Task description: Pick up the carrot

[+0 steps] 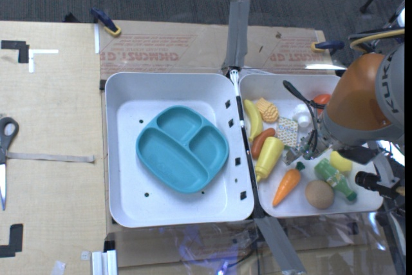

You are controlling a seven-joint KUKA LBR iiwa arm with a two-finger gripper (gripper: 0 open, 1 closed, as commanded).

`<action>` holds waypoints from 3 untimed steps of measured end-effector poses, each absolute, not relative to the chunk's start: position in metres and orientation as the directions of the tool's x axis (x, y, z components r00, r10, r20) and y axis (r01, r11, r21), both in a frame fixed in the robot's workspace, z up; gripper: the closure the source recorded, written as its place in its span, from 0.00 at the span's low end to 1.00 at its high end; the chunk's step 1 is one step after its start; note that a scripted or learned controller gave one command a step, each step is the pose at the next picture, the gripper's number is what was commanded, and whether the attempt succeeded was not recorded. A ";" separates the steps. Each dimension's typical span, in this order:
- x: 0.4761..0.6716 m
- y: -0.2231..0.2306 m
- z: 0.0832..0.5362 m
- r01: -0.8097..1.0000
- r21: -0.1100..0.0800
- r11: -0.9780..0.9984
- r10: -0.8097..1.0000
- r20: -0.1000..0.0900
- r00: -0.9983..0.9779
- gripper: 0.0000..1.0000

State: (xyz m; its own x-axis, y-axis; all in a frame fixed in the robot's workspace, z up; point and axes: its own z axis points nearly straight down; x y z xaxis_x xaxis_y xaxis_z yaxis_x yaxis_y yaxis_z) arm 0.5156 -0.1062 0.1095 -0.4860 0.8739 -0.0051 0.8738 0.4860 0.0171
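The orange carrot [286,186] with a green top lies tilted in the right bin [367,204], near its front wall, tip pointing to the front left. My gripper [304,150] hangs over the middle of that bin, just above and behind the carrot's green end, among the other toys. The grey arm with its orange band [358,100] comes in from the right and hides part of the bin's back right. Nothing shows in the gripper's grasp.
Around the carrot lie a yellow bottle [269,158], a red sausage [261,143], a banana [252,119], corn [268,111], a brown egg [319,194], a green bottle [335,178] and a lemon [341,161]. The left bin [122,196] holds a blue divided plate [183,149].
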 end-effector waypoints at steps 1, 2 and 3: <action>0.516 -0.106 0.109 0.874 0.017 0.486 0.874 -0.005 -0.486 0.00; 0.481 -0.106 0.092 0.948 0.001 0.319 0.948 -0.001 -0.319 0.00; 0.483 -0.107 0.101 0.947 0.003 0.321 0.947 -0.003 -0.321 1.00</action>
